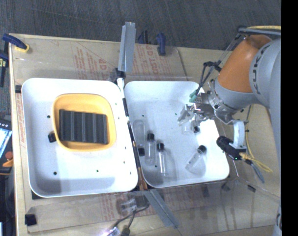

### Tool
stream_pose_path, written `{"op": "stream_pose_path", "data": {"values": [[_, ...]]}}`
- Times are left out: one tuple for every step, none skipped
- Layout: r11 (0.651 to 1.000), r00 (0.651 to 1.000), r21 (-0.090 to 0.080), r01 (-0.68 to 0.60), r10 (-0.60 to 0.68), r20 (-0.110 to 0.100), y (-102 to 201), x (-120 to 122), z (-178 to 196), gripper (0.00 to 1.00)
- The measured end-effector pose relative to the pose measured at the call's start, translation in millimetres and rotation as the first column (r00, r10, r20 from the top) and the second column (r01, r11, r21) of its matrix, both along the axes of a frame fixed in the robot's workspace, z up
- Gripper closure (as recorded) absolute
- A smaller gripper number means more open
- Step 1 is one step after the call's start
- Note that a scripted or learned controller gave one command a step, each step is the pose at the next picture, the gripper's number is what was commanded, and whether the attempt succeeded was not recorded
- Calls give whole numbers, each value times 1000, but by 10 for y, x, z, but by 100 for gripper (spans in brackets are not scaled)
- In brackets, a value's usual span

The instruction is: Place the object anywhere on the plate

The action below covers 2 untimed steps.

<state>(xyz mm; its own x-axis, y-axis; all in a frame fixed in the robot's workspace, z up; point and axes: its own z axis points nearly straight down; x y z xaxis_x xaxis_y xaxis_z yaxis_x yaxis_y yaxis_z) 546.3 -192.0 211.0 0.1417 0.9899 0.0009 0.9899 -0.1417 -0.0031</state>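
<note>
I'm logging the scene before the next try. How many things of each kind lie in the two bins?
Yellow plate with a dark ridged insert, left bin: 1
Clear vials with black caps, right bin: 4 (, and one less clear at)
Total: 5

Robotics lab: plywood bench (90, 58) with blue clamps (15, 42), two white bins (36, 176), grey-orange arm (247, 68), loose cables (252, 163).
</note>
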Motion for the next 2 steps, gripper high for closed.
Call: {"op": "stream_pose_path", "data": {"values": [[975, 975, 2, -220, 220, -3, 745, 75, 6, 100], [934, 934, 0, -356, 356, 1, 1254, 661, -23, 100]]}}
